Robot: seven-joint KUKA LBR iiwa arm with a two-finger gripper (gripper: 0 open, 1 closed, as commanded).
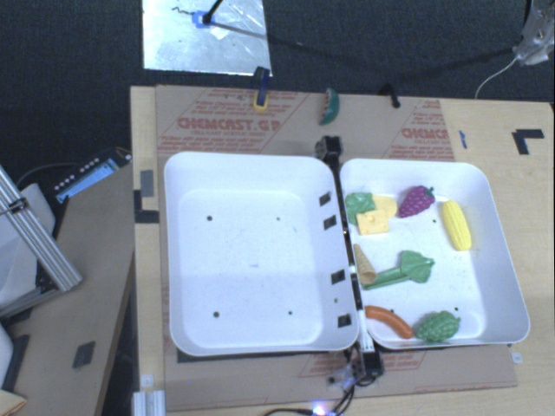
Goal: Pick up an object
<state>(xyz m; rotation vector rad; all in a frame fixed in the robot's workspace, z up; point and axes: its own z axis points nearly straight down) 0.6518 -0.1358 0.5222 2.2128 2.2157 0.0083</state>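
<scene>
The right bin (499, 258) holds several toy foods. Purple grapes (415, 200) lie near its back, with a yellow corn cob (456, 224) to their right. A yellow cheese wedge (375, 218) sits beside a green leafy piece (358, 203) at the bin's left side. An ice cream cone (364, 264) and a green leafy vegetable (406, 269) lie in the middle. An orange sausage (388, 321) and a green broccoli-like piece (437, 326) rest at the front.
The left bin (251, 258) sits beside the right one, joined by a black-clipped divider (343, 250). Both stand on a cardboard sheet (225, 120). A yellow-blue clip (260, 89) and a small green object (329, 104) lie behind the bins. A silver sheet (204, 24) lies on the dark floor.
</scene>
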